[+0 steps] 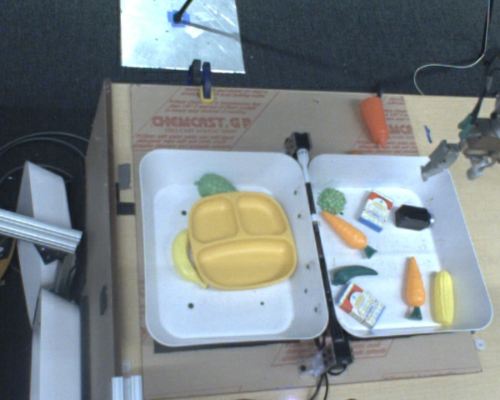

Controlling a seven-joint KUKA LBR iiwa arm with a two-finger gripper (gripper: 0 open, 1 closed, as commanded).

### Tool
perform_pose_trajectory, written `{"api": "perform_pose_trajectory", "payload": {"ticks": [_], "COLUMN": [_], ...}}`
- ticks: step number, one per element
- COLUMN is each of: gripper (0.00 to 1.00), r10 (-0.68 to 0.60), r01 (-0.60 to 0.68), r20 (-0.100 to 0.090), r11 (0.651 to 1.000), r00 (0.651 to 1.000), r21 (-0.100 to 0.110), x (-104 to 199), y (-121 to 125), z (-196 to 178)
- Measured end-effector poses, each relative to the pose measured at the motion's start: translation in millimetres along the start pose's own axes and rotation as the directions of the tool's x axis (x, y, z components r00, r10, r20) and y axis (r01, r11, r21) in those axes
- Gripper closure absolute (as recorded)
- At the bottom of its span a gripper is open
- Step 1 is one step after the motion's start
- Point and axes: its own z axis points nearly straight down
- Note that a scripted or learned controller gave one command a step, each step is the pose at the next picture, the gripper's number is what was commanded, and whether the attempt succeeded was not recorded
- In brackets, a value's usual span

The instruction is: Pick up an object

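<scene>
Fingers [457, 162] spread, holding nothing – above right bin [467, 248] rim, black block [413, 217] nearby

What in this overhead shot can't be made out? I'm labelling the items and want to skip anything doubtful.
- Green leafy piece and yellow banana-like piece in the left white bin: mostly covered by the yellow divided plastic tray.
- Two small printed cartons: print too small to read.
- Small black block: too dark to identify.
- Grey two-finger gripper: blurred near the frame's right edge, arm cut off.
</scene>
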Motion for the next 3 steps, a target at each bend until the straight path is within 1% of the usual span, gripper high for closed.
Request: {"api": "perform_pose_trajectory", "payload": {"ticks": [1,2,3], "gripper": [0.00,0.00,0.00], "r10": [-0.002,-0.001,0.000], "r01": [0.002,0.001,0.001], "r20": [-0.002,0.000,0.007], "r11": [1.000,1.000,1.000], "r00": [1.000,1.000,1.000], "r21": [0.004,-0.006,-0.015], "x": [36,84,95], "y": [-14,48,50], "z": [109,185,191]}}
